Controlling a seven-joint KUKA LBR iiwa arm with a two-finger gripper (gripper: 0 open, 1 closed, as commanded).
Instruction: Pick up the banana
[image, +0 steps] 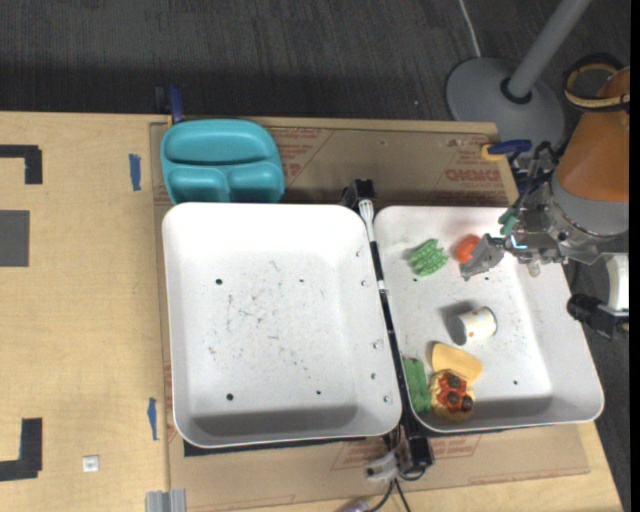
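1. Fingers on the gripper (487, 254) merge into one grey, blurred mass in the camera view, so I cannot tell whether they are apart or together; nothing shows between them.
2. That gripper hangs over the back part of the right bin (565, 398), reaching in from the right, with the arm's orange band (598, 155) above it.
3. Just beside the gripper tip, on its left, lies a small orange item (466, 246); whether the two touch is unclear.
4. A green leafy-looking item (427, 257) lies a little further left, apart from the orange one.
5. The banana (456, 360) appears to be the pale yellow piece in the front half of the right bin, lying flat and well apart from the gripper.
6. A small white cylinder (473, 323) lies on its side just behind the banana.
7. A red, orange and black item (452, 393) touches the banana's front edge, and a green strip (414, 383) lies along the bin's left wall beside it.
8. The left bin (265, 320) sits edge to edge with the right one.
9. A teal divided tray (222, 160) sits behind the left bin on the cardboard.
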